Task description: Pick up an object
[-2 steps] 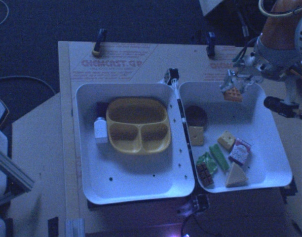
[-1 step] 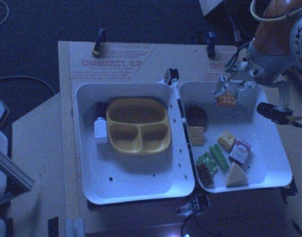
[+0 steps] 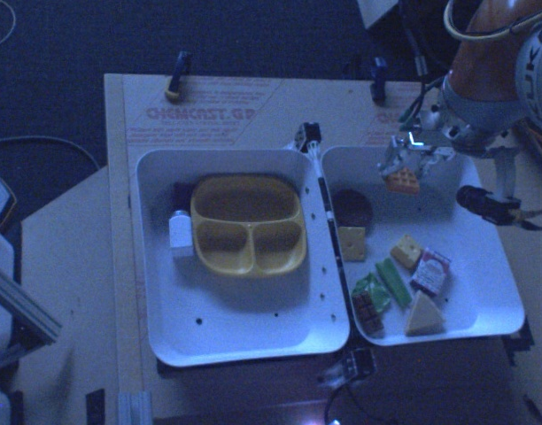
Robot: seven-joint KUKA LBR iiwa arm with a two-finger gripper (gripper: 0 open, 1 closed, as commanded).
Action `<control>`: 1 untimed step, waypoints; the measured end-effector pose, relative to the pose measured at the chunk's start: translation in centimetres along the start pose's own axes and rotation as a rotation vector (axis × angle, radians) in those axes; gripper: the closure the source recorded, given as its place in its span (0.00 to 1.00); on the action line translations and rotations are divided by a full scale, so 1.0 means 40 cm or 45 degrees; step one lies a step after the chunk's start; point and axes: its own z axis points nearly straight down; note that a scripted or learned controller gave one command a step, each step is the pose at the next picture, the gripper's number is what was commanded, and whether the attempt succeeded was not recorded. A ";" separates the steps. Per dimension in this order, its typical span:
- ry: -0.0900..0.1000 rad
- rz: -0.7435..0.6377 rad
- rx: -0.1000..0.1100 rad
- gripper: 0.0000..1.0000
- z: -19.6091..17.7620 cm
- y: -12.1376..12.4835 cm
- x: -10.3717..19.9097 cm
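My gripper (image 3: 404, 165) hangs over the back of the right bin (image 3: 483, 237), reaching in from the right. A small orange waffle-like piece (image 3: 402, 182) sits between its fingers, and the gripper is shut on it, lifted off the bin floor. Below it in the right bin lie a dark round cookie (image 3: 352, 208), a yellow cheese square (image 3: 352, 243), a yellow cube (image 3: 406, 251), a pink and white packet (image 3: 430, 273), green pieces (image 3: 382, 286), a chocolate bar (image 3: 367, 312) and a pale wedge (image 3: 423, 315).
The left bin (image 3: 165, 308) holds a yellow divided plate (image 3: 248, 224) and a small white bottle (image 3: 181, 233) on the plate's left. Clamps (image 3: 176, 76) stand at the board's back edge. A dark cable end (image 3: 483, 204) juts out by the arm.
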 end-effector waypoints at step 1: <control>-0.002 0.002 -0.006 1.00 0.002 0.024 -0.015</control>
